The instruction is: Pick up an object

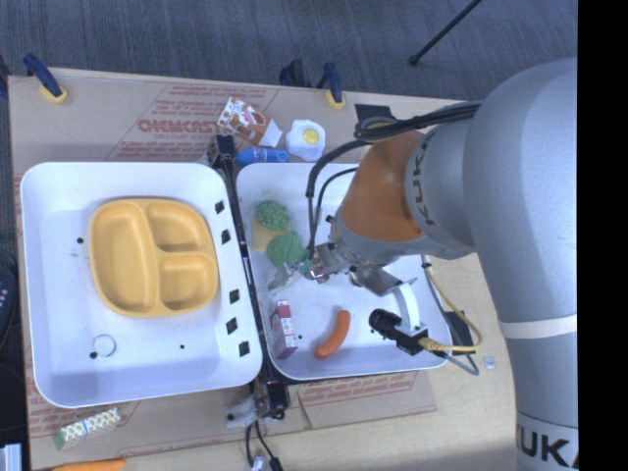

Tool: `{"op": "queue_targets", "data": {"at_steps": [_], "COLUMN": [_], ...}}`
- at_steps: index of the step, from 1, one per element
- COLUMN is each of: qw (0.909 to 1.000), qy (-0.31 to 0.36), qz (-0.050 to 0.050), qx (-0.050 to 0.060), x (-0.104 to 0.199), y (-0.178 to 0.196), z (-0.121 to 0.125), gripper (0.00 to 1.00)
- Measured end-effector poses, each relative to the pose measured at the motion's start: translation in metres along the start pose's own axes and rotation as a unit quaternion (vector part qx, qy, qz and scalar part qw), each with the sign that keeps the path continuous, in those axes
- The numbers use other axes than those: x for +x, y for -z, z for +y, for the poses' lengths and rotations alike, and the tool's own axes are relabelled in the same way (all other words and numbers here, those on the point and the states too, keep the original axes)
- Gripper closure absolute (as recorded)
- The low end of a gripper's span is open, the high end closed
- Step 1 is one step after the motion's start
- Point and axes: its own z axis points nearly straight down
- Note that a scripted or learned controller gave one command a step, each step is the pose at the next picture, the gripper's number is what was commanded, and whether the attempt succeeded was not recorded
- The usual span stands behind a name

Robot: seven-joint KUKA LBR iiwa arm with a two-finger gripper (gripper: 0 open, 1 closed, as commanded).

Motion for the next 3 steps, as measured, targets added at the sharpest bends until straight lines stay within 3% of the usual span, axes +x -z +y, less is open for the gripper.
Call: {"op": "queue_targets", "data": {"at_steps": [1,2,3], "qw": [0.9991,0.9794,0.9787], "qy": [-0.041,0.201,0.205], "qz": [-0.002,-0.011,-0.008], "qx": [-0.003,-0.017,-0.012], "x": [-0.024,0.003,0.004], "y": [0.0,0.007,0.014], "z": [-0.071,-0.054,-0.056], "gripper": [0.0,0.0,1.0]}}
